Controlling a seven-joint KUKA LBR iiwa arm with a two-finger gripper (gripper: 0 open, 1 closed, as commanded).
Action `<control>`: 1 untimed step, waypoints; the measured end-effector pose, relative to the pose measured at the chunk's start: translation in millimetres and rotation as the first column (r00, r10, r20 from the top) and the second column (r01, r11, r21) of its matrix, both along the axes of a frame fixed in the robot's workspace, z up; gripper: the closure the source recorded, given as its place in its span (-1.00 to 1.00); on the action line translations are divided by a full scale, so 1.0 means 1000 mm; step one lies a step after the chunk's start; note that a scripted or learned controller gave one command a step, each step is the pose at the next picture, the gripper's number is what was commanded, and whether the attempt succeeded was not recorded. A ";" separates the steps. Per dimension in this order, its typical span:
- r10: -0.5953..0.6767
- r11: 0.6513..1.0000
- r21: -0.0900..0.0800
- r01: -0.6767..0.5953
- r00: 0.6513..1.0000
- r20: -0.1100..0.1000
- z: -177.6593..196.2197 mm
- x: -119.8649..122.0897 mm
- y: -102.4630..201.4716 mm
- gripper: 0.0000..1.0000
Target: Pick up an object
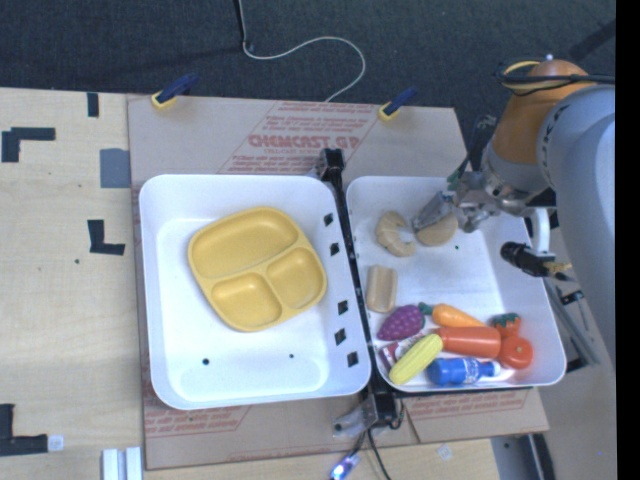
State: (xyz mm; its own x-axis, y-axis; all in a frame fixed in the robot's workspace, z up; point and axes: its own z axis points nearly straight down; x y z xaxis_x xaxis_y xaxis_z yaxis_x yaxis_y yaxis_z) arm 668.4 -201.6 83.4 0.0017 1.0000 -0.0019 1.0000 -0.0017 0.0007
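arm (560, 118) comes in over the right bin (480, 268) from its far right corner, grey w/ orange band, wrist tilted down toward the bin's far edge. gripper (440, 218) sits low at the far-middle of the right bin, fingers spread either side of a tan bread-like piece (437, 233), touching or just at it; can't tell if it's truly clamped, looks more released than clenched. a 2nd tan roll (395, 234) lies just beside it toward the bin's left wall. a pale bread slice (381, 289) rests nearer the left wall, mid-bin. near edge of the right bin holds a cluster: purple grapes (401, 321), corn cob (415, 358), carrot (457, 317), red-orange pepper-ish toy (485, 343), blue bottle (460, 371), all touching or packed close. left bin (180, 368) carries a yellow divided plate (257, 266), roughly centre, tilted askew to the bin walls. both bins sit on a cardboard sheet (290, 138) clipped at its far edge w/ two clamps (175, 90).
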 end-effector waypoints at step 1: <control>0.007 1.000 0.001 -0.007 1.000 0.010 0.177 -0.029 0.053 -1.00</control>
State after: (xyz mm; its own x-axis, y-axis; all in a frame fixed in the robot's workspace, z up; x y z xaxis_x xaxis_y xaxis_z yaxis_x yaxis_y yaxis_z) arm 639.3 -148.6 260.8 -0.0051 1.0000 -0.0011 0.9999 0.0051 0.0108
